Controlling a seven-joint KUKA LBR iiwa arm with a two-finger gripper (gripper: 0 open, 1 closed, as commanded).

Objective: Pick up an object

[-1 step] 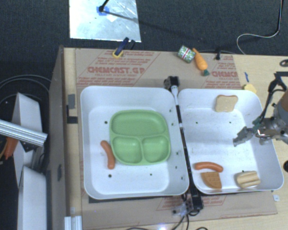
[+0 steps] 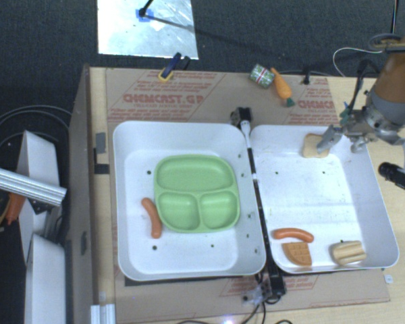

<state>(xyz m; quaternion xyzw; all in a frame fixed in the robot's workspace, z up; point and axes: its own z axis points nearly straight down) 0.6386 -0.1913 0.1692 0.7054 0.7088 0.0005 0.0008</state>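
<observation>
Looking down from camera view, you see claw [image 2: 342, 138] low over right bin [image 2: 324, 187], far corner, fingers spread, nothing between them. Beige bread piece [image 2: 313, 146] lies just beside left fingertip. Near edge: sausage [image 2: 293, 235], waffle [image 2: 298, 254], bun [image 2: 347, 252]. Left bin [image 2: 131, 181]: green tray [image 2: 196, 192], second sausage [image 2: 152, 217].

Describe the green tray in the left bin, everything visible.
The green tray is a light green, matte, plastic-looking plate with rounded corners and three compartments: one wide section across the far side and two smaller ones side by side on the near side. All three look bare. It lies flat on the floor of the left bin, roughly centred. A sausage lies just off its left edge, close by; whether they touch cannot be told.
</observation>
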